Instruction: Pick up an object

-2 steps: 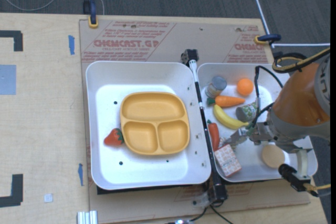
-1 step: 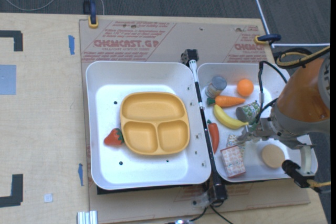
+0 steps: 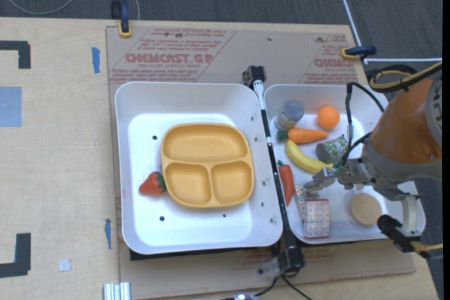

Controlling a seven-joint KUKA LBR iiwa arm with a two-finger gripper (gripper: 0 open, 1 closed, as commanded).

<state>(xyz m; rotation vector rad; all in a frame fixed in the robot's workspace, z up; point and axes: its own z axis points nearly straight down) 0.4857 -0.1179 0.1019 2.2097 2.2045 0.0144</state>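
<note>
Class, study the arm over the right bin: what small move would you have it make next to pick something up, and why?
Probably a short descent. The gripper hangs low in the right bin, just below the banana and above the wrapped packet. Nothing is visibly between its fingers, so lowering onto the packet seems the nearest chance of a grasp.

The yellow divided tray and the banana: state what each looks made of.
The yellow three-compartment tray looks like moulded plastic with a matt finish: uniform colour, rounded ridges, soft sheen. The yellow banana seems a plastic toy, judging by its smooth, even, unblemished skin, though real fruit cannot be ruled out.
</note>
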